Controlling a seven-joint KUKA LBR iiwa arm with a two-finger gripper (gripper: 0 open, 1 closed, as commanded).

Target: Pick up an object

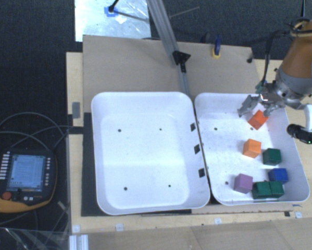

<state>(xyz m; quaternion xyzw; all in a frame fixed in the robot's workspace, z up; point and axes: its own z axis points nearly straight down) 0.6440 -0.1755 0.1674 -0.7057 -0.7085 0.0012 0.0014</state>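
My gripper (258,113) hangs over the far part of the right bin (218,113), below the orange wrist band. A red-orange block (258,120) sits tilted between its two grey fingers (246,108), so the gripper is shut on it. Nearer the front of the same bin lie an orange block (252,148), a dark green block (272,156), a blue block (278,175), a purple block (243,183) and a green block (267,190).
The left bin (101,139) stands beside the right one, their rims meeting at the middle. A grey metal pole (163,22) slants in from the top. A teach pendant (23,178) lies off the bench at the left.
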